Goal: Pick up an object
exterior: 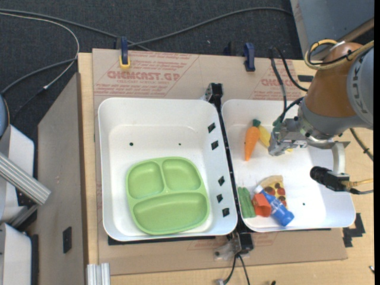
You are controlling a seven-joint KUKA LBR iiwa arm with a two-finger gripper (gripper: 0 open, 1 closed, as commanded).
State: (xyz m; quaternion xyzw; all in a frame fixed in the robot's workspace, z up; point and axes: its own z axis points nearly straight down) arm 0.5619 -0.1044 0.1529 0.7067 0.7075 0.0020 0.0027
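My gripper [278, 146] hangs low over the right bin [314, 209], near its upper middle. Just left of it lies an orange toy carrot [251, 142] with a green top, and a small yellow piece [265, 136] sits between the carrot and the gripper. Whether the gripper touches the yellow piece I cannot tell. At the bin's front lie a pizza-slice toy [274, 187], a red block [262, 205], a blue bottle-like toy [280, 211] and a green stick-shaped toy [244, 200].
The left bin [116, 135] holds a light green divided plate [168, 195]. A black divider with clips [221, 153] runs between the two bins. The arm's orange band [332, 85] comes in from the upper right over the right bin's back edge.
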